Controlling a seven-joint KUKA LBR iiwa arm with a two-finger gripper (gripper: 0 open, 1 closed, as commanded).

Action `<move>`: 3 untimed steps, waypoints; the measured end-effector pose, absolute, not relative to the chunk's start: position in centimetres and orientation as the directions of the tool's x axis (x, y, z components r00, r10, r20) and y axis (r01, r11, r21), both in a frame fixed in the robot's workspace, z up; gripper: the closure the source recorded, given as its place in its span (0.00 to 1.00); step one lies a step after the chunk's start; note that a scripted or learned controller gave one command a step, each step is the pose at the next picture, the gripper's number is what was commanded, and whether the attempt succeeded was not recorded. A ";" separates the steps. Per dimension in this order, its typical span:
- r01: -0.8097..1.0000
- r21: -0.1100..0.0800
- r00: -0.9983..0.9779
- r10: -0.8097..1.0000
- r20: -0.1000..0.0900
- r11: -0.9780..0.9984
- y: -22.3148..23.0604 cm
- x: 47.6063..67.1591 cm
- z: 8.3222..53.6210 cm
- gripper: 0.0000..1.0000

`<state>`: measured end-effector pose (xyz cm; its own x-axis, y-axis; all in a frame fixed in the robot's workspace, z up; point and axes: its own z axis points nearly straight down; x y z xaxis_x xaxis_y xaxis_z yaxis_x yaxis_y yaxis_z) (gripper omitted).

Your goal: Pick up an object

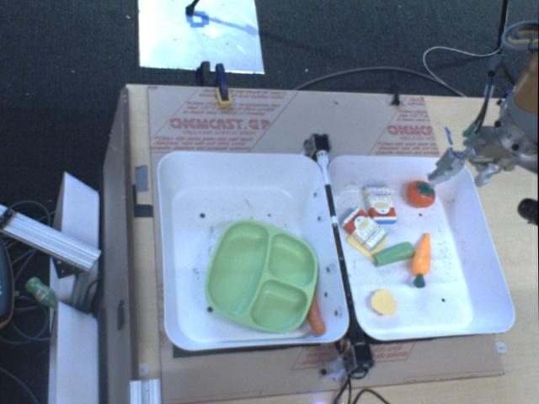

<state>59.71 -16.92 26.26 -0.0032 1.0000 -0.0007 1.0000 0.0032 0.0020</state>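
The right bin (480,225) holds several toy foods. A red tomato (420,194) lies near its far right side. An orange carrot (421,255), a green pickle (393,253), a yellow wedge (368,239), two small boxes (380,204) and a yellow disc (383,302) are spread across the floor. My gripper (463,172) hangs over the bin's far right rim, just up and right of the tomato. Its fingers (443,168) stand apart, open, with nothing between them.
The left bin (194,192) carries a green divided plate (263,274) with a brown sausage (315,316) by its near right corner. A black divider (330,200) runs between the bins. A cable loops over the bench's far right.
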 end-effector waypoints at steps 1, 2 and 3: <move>1.000 -0.001 -0.001 1.000 0.000 0.001 -19.3 61.7 15.5 0.00; 1.000 0.000 -0.005 1.000 0.000 0.005 -18.6 66.8 8.4 0.00; 1.000 0.006 -0.008 1.000 -0.003 0.008 -18.6 67.0 9.6 1.00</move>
